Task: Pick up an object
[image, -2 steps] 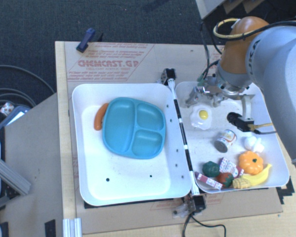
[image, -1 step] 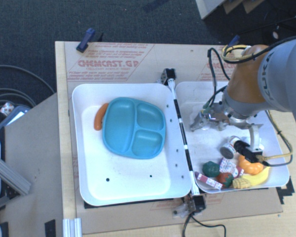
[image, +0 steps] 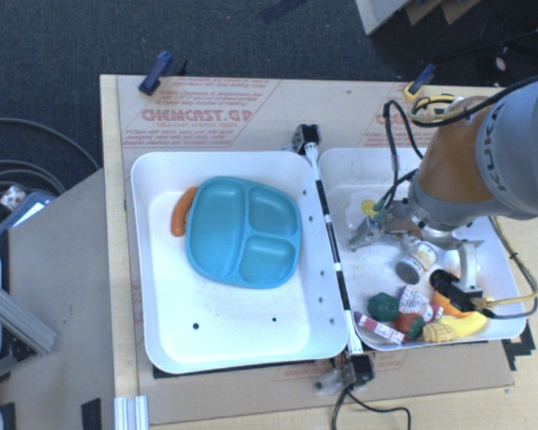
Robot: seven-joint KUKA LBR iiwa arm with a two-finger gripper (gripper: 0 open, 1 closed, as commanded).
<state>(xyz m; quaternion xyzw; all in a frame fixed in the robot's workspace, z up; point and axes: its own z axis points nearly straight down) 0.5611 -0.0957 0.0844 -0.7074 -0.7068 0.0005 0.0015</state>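
Several small items crowd our right bin; we cannot tell our gripper's state, so we should lower squarely over one.

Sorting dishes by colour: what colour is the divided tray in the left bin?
Light blue tray, clearest in the camera view.

Robotics lab — grey KUKA arm w/ orange band, two white bins on a protective-film bench, loose cables on dark carpet.
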